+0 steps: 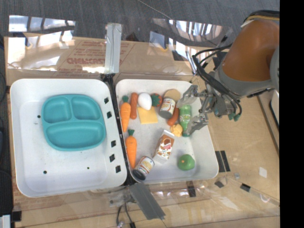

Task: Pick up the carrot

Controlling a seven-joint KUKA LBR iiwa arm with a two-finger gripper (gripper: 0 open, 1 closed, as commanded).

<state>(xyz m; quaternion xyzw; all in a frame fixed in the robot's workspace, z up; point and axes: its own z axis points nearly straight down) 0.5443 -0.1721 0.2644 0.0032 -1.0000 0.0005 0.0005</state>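
Note:
Two carrots lie along the left wall of the right bin [204,148]. The upper carrot [125,116] sits above the lower carrot [131,146], whose green top points up. My gripper [194,109] hovers over the right side of that bin, well to the right of both carrots. It is open, one finger near the bin's upper right and the other lower down. A green bottle [185,115] stands just left of the gap between the fingers. I see nothing held.
The right bin also holds a sausage [134,105], white egg [145,101], cheese slice [148,117], two cans [167,107] [144,167], a small carton [164,147] and a green fruit [186,162]. A teal divided plate [73,121] lies in the left bin [28,170].

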